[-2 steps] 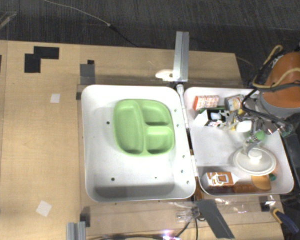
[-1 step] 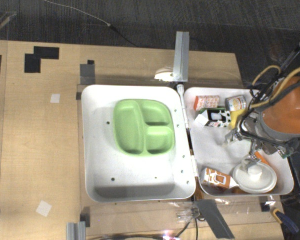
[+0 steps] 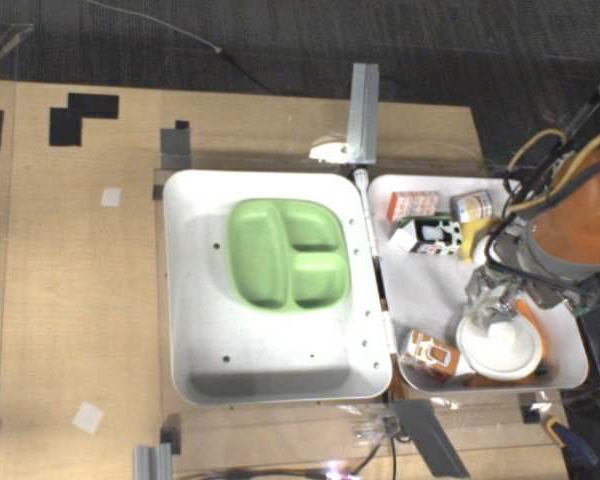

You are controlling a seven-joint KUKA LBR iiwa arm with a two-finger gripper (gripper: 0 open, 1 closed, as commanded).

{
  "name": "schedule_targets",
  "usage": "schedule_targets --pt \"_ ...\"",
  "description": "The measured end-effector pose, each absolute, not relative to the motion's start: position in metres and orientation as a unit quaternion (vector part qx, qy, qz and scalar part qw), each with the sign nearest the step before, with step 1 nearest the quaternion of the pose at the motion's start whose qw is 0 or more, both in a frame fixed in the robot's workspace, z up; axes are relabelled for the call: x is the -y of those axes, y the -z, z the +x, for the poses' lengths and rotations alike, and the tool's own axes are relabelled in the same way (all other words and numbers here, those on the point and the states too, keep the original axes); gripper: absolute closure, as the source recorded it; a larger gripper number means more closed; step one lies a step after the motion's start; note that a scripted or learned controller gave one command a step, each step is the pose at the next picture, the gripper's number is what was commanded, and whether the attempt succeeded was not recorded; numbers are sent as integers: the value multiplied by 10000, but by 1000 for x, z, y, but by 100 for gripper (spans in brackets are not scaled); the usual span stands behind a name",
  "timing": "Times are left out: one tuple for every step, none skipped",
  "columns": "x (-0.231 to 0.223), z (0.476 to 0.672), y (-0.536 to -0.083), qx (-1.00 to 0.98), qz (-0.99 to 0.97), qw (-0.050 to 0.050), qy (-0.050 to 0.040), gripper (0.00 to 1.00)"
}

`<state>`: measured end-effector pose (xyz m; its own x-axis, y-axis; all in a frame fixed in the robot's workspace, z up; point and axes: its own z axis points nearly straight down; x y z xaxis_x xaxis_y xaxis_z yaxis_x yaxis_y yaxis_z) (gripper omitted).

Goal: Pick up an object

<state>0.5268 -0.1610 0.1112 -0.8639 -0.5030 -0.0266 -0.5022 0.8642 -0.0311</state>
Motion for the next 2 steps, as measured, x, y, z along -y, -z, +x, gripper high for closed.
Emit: schedule_targets --pt "169 553 -154 -9143 -4050 41 15 100" --pt "169 553 -153 -9144 -4048 37 11 0"
